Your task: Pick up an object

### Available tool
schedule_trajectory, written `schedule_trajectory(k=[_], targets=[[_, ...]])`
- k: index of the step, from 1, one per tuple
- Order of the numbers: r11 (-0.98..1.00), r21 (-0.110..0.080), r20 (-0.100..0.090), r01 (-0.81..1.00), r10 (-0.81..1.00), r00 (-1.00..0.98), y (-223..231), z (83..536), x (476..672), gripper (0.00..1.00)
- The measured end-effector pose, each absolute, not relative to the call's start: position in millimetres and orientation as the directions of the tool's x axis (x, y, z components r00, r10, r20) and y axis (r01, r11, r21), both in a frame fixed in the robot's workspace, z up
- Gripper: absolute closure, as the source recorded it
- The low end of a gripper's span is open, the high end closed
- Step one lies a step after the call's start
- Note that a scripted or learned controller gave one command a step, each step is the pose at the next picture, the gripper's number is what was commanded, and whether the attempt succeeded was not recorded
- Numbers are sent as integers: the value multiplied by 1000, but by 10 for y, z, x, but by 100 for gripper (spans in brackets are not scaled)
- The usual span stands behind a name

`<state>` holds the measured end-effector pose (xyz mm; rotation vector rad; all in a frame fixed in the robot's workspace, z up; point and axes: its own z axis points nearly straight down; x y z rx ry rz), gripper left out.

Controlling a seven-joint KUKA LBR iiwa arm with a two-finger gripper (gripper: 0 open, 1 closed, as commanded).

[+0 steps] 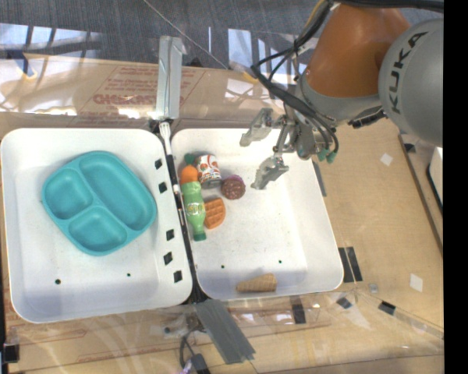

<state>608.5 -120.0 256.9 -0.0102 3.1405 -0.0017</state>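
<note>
Over on the left, the teal three-compartment plastic plate (98, 201) sat alone in the left white bin (31, 287), well apart from any action. Into the right white bin (312, 240): a cluster hugged its left wall, the green plastic bottle (193, 209) touching the orange ridged toy food piece (214, 213), a small printed can (209, 169) above them, the dark red round piece (233, 187) just beside. A tan cone (257, 284) lay near the front rim. The risk: packed this tightly, a descent could nudge neighbours or pinch two at once. The two-finger gripper (267, 153) hung released, fingers spread, nothing between them, though glare blurred the tips, with the red piece just left of and below it.
</note>
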Motion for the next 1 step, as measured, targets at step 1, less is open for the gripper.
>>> schedule_trajectory(k=[1], targets=[[980,-1,6,198,198,-980,-1241,985,5994,0]])
